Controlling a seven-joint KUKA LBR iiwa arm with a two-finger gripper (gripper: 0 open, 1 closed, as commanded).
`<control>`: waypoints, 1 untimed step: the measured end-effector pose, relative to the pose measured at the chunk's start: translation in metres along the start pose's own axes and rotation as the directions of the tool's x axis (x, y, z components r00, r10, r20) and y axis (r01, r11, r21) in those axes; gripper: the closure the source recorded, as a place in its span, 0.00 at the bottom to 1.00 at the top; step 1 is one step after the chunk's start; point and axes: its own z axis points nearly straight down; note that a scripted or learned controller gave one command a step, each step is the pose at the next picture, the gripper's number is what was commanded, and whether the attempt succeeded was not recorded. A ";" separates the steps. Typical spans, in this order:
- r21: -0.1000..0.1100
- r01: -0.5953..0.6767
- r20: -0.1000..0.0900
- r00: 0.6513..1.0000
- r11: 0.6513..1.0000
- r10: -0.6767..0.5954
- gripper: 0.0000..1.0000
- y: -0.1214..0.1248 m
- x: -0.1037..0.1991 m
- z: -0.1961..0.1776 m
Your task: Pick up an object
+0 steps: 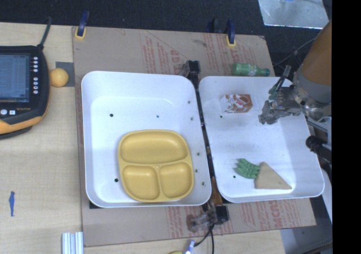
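Observation:
In the right bin (225, 191) lie a small red-and-white packet (238, 103) near the back, a green toy vegetable (246, 169) near the front, and a tan wedge (271, 179) touching the vegetable's right side. My gripper (271, 111) hangs over the right bin's back right part, to the right of the packet and apart from it. I see nothing between its fingers. The left bin (101, 95) holds a yellow three-compartment plate (155, 163).
A green bottle (250, 69) lies on the cardboard behind the right bin. A black-and-orange control pendant (20, 89) and an orange ball (58, 77) sit at the left on the bench. Blue clamps (230, 30) hold the cardboard's back edge.

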 end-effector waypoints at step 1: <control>0.001 0.000 0.000 1.000 1.000 0.000 0.00 0.000 0.000 0.000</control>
